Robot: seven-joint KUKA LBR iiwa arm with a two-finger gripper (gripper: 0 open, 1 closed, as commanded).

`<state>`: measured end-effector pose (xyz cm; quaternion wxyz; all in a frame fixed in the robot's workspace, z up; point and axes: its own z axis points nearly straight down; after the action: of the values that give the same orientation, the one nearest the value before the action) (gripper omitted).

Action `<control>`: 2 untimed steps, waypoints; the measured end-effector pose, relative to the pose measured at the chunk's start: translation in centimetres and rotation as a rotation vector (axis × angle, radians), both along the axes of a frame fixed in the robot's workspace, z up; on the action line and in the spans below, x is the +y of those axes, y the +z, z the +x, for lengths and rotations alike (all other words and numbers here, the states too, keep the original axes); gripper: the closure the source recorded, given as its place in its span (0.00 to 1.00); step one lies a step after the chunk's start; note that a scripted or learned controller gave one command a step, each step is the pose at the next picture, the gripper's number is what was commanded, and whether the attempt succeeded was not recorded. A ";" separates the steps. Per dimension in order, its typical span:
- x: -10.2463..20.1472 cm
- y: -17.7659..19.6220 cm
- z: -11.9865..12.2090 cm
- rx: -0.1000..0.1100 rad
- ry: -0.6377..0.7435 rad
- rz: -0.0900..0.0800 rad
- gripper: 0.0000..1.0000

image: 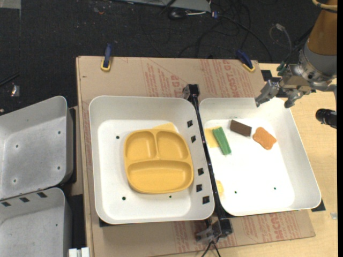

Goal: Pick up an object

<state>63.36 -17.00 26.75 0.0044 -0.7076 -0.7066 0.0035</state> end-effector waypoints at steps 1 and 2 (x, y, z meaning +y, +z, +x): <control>0.0 0.7 0.2 -0.012 0.002 -0.002 0.00; -0.7 -4.8 -0.6 -0.006 -0.001 -0.001 0.00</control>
<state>62.80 -17.67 21.94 0.0018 -0.7079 -0.7064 0.0017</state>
